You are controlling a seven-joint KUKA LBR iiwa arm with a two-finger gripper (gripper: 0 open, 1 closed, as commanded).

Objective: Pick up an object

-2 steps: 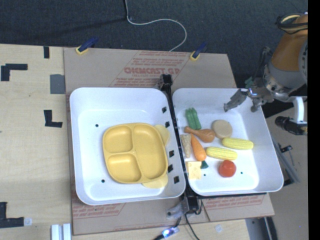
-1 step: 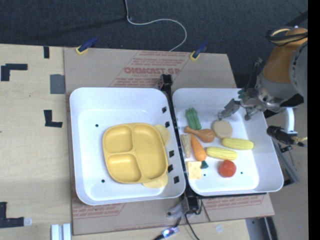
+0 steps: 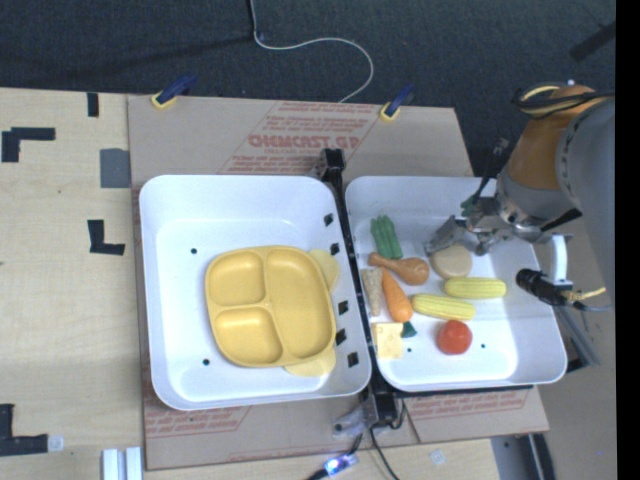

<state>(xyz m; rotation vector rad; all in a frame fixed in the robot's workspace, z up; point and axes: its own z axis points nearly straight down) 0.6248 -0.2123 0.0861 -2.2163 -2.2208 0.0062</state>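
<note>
Gripper (image 3: 452, 238) low in right bin (image 3: 530, 368), just beside beige round piece (image 3: 452, 262); finger state unclear; nothing lifted, grasp and lift remain

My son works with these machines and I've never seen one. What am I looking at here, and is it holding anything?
One camera looks down at a slant on a bench with two shallow white bins. The grey and orange robot arm reaches in from the right; its gripper sits low over the right bin, beside a small beige toy. I cannot tell whether it holds anything. That bin also has toy food: a tomato, two corn cobs, a carrot, a drumstick and a green vegetable. The left bin holds a yellow divided plate.
</note>
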